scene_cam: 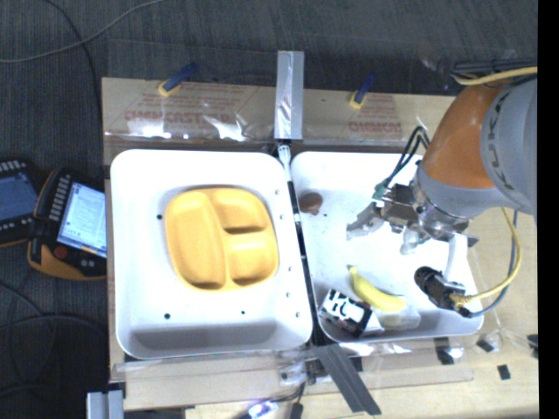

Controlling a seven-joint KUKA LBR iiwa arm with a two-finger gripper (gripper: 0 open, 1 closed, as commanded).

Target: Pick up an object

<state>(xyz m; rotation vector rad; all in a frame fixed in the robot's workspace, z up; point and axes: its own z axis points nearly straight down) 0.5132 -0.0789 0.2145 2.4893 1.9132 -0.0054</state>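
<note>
You see glossy smooth white plastic bins, a matt yellow plastic tray, a smooth-skinned banana, your pincer in dull grey metal

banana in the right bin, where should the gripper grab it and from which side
Grip the banana across its thick middle, coming straight down from above. It lies flat on the right bin floor, running diagonally, so the fingers should close across its narrow width. Its lower end crowds a black-and-white item, so stay mid-body.
</note>
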